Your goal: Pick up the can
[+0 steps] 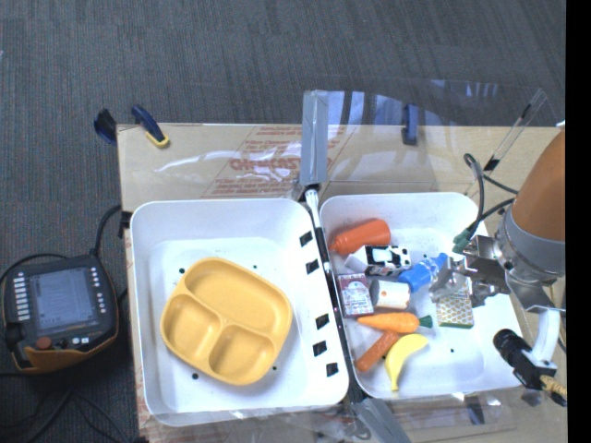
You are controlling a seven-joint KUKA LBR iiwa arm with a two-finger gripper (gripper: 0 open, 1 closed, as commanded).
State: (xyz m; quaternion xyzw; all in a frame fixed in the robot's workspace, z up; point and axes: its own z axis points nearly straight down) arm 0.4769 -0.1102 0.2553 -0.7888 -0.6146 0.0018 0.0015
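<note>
The can [392, 293] looks like a small white cylinder with a red end, lying on its side in the middle of the right bin [443, 212]. It rests between a pink box [355, 294] on its left and a blue bottle [420, 275] up to its right. My gripper [464, 280] hangs over the bin's right part, about a can's length to the right of the can and apart from it. A grey-green meshed piece [454, 310] sits right below the gripper.
Around the can lie an orange sausage [360, 235], a black-and-white carton [386, 257], two carrots [390, 322] [373, 350] and a banana [404, 356]. The left bin [148, 238] holds a yellow divided plate [226, 319]. A pendant [57, 310] lies left of the bench.
</note>
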